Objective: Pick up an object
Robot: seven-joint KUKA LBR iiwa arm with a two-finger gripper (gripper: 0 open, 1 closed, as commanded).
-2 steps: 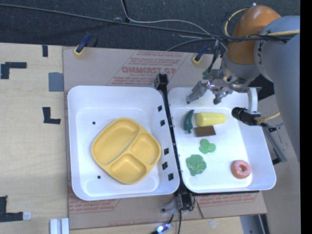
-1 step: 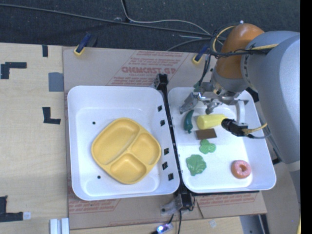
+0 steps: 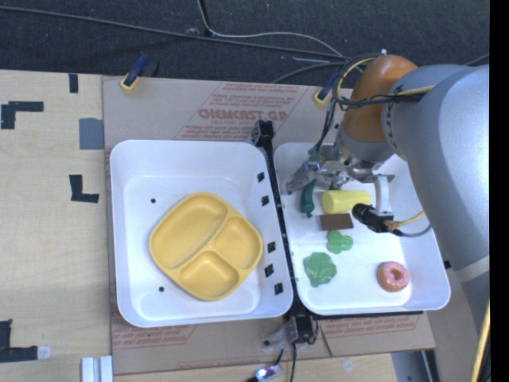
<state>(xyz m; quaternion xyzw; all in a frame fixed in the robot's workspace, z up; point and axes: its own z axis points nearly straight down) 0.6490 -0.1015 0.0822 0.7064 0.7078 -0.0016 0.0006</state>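
The gripper (image 3: 318, 183) is seen low in the right bin (image 3: 421, 297) beside a yellow block (image 3: 345, 201), its jaw state not discernible, a yellow tray (image 3: 205, 245) left

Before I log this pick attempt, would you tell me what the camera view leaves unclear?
- Gripper fingers: masked by the wrist above, open or shut unclear.
- Yellow block: contact with the gripper unreadable.
- Brown piece: too small to identify.
- Right bin: far corner covered by the arm.
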